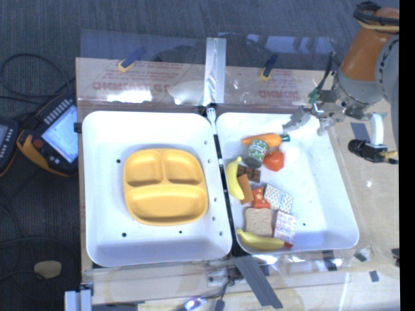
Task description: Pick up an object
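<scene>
Bins sit side by side on the bench in the camera view, two of them, both white and shallow. The left bin (97,193) holds one yellow tray (166,185) with three hollows in it. The right bin (324,193) holds a pile of toy food along its left side, near the wall between the bins.

The arm (366,50) comes in from the right, with its orange band up high. The gripper (305,117) hangs over the top edge of the right bin, just above and to the right of the carrot (262,138). Nothing is between its fingers. They are small and blurry from here, so I cannot tell if they are open or shut.

So the job looks like it is at the start. No toy is lifted yet; all of them lie in the bin. What is left, I think, is to go down, close on one toy and lift it up.

Now the count. There are two bananas: one banana (232,177) stands along the bin wall, and the other banana (260,240) lies at the bottom of the pile. There is one carrot, one green can (257,150), one red tomato (274,161) and one slice of bread (259,221). Two dotted packets (279,198) lie near the bread. A small brown block (249,172) and an orange stick (245,188) sit in the middle.

The carrot is nearest the gripper.
</scene>
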`<state>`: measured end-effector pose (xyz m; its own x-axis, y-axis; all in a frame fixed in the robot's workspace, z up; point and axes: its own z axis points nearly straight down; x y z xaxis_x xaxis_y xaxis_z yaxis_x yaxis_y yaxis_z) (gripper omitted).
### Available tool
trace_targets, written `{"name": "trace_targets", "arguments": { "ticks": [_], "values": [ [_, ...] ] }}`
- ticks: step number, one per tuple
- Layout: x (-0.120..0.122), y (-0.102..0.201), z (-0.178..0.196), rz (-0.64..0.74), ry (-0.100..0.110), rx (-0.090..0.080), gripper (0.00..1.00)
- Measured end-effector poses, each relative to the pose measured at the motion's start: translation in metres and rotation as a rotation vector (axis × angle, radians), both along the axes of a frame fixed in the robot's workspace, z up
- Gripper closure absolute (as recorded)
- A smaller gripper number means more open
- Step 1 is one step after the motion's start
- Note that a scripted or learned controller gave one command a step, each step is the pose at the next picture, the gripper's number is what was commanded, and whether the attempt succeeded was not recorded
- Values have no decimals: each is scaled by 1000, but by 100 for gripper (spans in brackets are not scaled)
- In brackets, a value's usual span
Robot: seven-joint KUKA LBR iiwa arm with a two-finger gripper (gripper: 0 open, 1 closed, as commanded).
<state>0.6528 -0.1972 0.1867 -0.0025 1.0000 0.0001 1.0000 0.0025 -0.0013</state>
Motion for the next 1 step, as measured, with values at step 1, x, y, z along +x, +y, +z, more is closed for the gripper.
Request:
{"name": "trace_targets", "arguments": {
  "ticks": [1],
  "values": [
    [15,22,-86,90,-4,-3,0]
  ]
}}
